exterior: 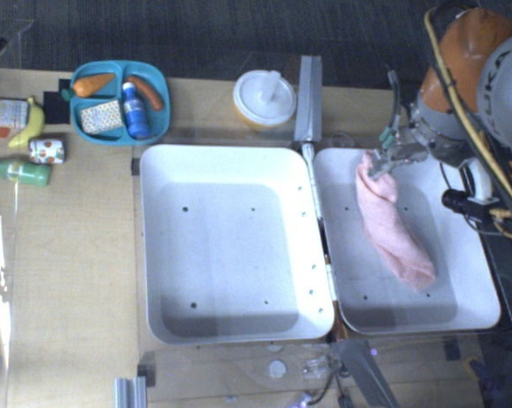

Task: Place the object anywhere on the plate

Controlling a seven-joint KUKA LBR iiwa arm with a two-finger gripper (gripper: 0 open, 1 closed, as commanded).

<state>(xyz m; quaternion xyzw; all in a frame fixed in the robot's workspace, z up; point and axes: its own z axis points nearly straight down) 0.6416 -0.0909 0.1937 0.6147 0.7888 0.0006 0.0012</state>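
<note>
Camera view: pink cloth (394,228) hangs pinched in hand (380,165).

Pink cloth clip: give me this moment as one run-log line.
arm: over right bin | pincer: at pink cloth's upper end | cloth: lying in right bin | placed: no

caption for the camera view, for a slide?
Gripper lifting one end of a pink cloth out of the right bin; left bin alongside.
</note>
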